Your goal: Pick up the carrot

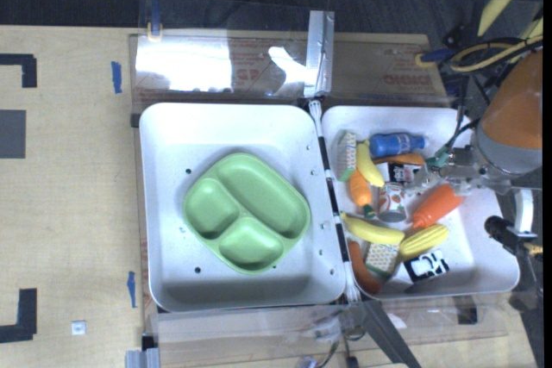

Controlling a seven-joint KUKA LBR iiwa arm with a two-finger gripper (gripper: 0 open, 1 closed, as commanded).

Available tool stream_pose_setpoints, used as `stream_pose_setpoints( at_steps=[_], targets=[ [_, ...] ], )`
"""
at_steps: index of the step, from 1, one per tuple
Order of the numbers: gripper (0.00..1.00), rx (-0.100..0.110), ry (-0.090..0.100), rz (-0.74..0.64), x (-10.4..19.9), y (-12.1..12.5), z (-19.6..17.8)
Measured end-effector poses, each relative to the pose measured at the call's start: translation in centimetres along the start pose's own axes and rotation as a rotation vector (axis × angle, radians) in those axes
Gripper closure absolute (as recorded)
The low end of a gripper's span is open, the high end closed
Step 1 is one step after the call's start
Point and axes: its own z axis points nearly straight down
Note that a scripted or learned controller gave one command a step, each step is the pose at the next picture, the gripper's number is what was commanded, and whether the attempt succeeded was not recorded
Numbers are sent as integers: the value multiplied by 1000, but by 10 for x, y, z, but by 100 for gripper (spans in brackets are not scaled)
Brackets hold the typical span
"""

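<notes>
Camera view. Two white bins sit side by side on the bench. The left bin (pixel 164 185) contains a green divided plate (pixel 246 209), lying near the bin's centre and set at an angle to its walls.

The right bin (pixel 496 267) contains a cluster of toy food. The carrot (pixel 437 204) lies tilted in the right half of this bin, its thick end up and to the right. Just below it is a corn cob (pixel 424 239). A banana (pixel 373 229) lies left of the cob, and a second banana (pixel 370 165) lies higher up, beside a blue can (pixel 397 142). A black-and-white box (pixel 427 265) rests near the bin's front wall.

The arm (pixel 516 121) enters from the right, above the right bin's far right corner. The gripper (pixel 453 166) is just above the carrot's thick end. Whether it is spread or closed cannot be told, and no contact with the carrot can be confirmed.
</notes>
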Motion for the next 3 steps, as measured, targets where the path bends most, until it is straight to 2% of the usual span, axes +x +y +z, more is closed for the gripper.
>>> stream_pose_setpoints(
  at_steps=[1,2,3],
  targets=[
    [0,-27,1,-154,-33,-11,11],
    [100,18,9,-147,-34,-26,24],
    [100,25,9,-213,-8,-41,-101]
  ],
)
